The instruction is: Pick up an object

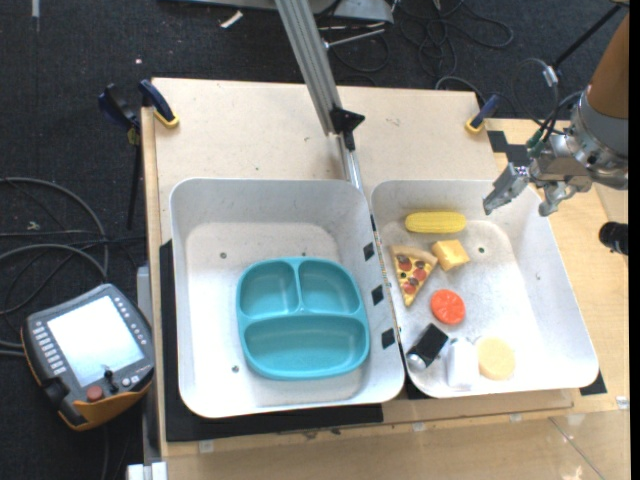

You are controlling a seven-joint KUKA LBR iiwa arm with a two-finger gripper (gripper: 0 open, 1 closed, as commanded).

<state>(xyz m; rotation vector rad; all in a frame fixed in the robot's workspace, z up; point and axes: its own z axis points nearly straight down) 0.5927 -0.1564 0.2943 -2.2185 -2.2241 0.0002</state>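
Note:
My gripper (524, 199) hovers over the right bin's far right rim, its two fingers spread apart and nothing between them. In the right bin (545, 278) lie a yellow corn cob (435, 223), a pizza slice (411, 273), a small yellow-orange block (451, 255), a red tomato (448, 307), a black block (427, 346), a white piece (461, 363) and a pale yellow round piece (496, 358). The corn cob is the closest, to the gripper's lower left.
The left bin (200, 228) holds a teal divided plate (300, 316). A slanted metal pole (310, 53) crosses above the bins' shared wall. A teach pendant (85, 353) lies off the bench at the lower left. Clamps (160, 108) grip the bench's far corners.

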